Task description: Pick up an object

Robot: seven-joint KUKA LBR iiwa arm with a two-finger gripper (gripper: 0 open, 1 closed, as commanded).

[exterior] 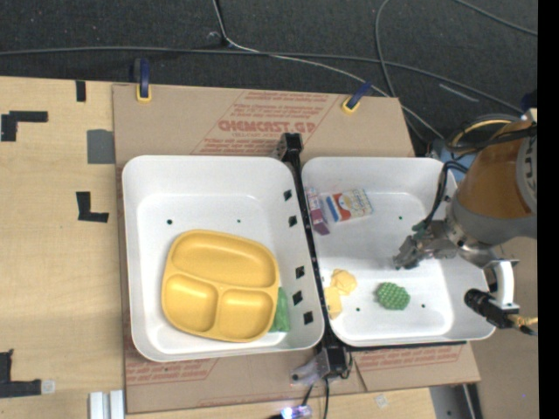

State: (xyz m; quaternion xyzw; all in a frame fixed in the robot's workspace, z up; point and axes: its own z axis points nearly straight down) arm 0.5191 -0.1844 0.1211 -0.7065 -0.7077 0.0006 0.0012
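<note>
The arm [493, 190] enters from the right of the frame, its orange band over the right bin's [384, 332] right rim; the gripper [409, 256] hangs low inside that bin, right of centre, and whether its jaws stand wide or narrow cannot be told from this angle; nothing is seen between them.

A green knobbly object [392, 296] lies on the bin floor just below and a little left of the gripper, apart from it, with bare white floor on all sides and the lower rim near; a pale yellow object [342, 281] sits at the lower left of this bin, close against the dividing wall; a small red, white and blue packet [349, 205] lies in the upper left part, beside a purple item [318, 219] near the divider; the middle of the bin floor between these things is open.

The left bin [144, 190] holds a yellow divided tray [220, 285] that takes up its lower half, nearly reaching the lower rim; a green piece [281, 311] is wedged between the tray's right edge and the bin wall; the upper strip of this bin is bare floor.
</note>
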